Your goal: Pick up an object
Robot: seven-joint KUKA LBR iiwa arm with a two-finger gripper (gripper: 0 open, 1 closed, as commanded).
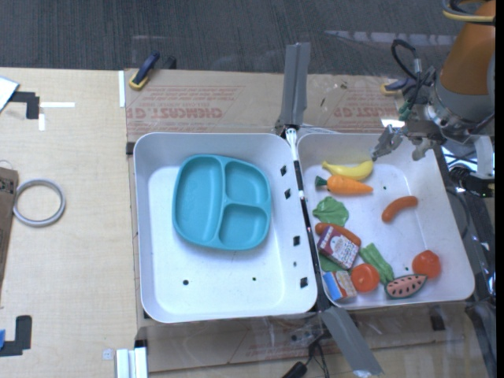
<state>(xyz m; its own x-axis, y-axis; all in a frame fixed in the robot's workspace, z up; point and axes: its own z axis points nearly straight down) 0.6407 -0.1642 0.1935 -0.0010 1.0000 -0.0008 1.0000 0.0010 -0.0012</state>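
I'm seeing the arm [468,50] sitting at the upper right of the frame, its gripper [403,142] hanging over the far edge of the right bin [449,211]. I can't tell how the jaws are standing; nothing is showing between them. The banana [349,168] is lying just left of and below the gripper, touching the carrot [349,185]. The sausage [400,208] is lying apart, right of centre in the bin. Lettuce [330,210], a ketchup packet [339,246], two tomatoes [426,263] and a watermelon slice [405,286] are crowding the lower part. The blue plate [222,203] is resting in the left bin [157,290].
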